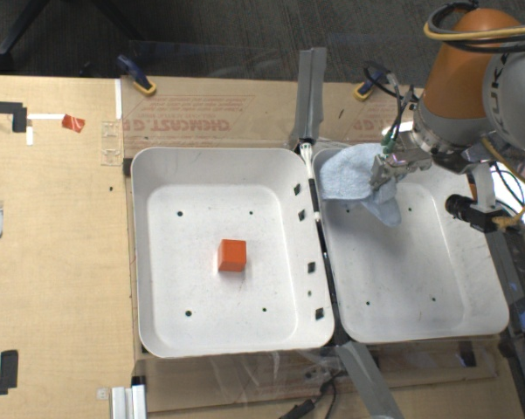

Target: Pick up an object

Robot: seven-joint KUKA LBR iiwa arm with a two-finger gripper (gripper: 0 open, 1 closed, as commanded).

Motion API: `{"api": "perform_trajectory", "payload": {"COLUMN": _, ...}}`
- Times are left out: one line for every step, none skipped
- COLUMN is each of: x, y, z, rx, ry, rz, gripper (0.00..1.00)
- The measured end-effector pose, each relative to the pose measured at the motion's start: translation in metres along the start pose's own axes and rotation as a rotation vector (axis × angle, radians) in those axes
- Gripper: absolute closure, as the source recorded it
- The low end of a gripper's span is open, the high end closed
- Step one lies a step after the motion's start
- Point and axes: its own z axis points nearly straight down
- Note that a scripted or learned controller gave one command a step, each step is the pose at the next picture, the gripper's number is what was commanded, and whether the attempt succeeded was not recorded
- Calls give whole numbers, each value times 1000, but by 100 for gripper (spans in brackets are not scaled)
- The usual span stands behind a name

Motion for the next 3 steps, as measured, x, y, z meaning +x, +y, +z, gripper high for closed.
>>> {"api": "perform_trajectory", "payload": {"x": 13, "y": 36, "z": 0, "rx": -1, "ry": 0, "rz": -30, "gripper": 100}}
{"api": "perform_trajectory", "payload": {"x": -1, "y": 33, "z": 0, "rx": -1, "ry": 0, "rz": -9, "gripper": 100}}
{"api": "perform_trajectory", "payload": {"x": -2, "y": 33, "z": -5, "rx": 4, "ry": 0, "rz": -11, "gripper": 100}}
